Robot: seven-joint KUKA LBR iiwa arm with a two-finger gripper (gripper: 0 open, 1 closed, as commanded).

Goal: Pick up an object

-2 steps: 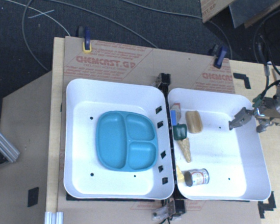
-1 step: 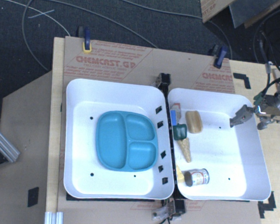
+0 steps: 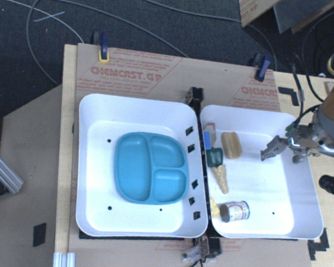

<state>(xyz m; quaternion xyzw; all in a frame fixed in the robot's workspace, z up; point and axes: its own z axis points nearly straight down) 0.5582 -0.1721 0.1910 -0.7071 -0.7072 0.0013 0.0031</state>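
- We see the two-finger hand (image 3: 273, 149) at the end of the grey arm hanging over the right white bin (image 3: 300, 213), near that bin's right edge and toward its far side.
- Its fingers look spread a little and we see nothing between them; the bin floor below it is bare.
- The candidates for picking all lie along the right bin's left edge, away from the hand: a tan rectangular sponge-like block (image 3: 232, 144), a teal-headed blue-handled tool (image 3: 211, 152), a pale cone-shaped piece (image 3: 221, 178), and a small metal can with a red-and-white label (image 3: 235, 211) near the bin's near-left corner.
- The tan block is the nearest to the hand, at much the same depth in the bin, so we judge that a move toward the left edge reaches it.
- Its long axis runs roughly from the bin's far side to its near side.
- The can lies on its side, and we expect it may roll.
- The left white bin (image 3: 89, 152) holds a blue divided plastic plate (image 3: 151, 168), well apart from the hand.
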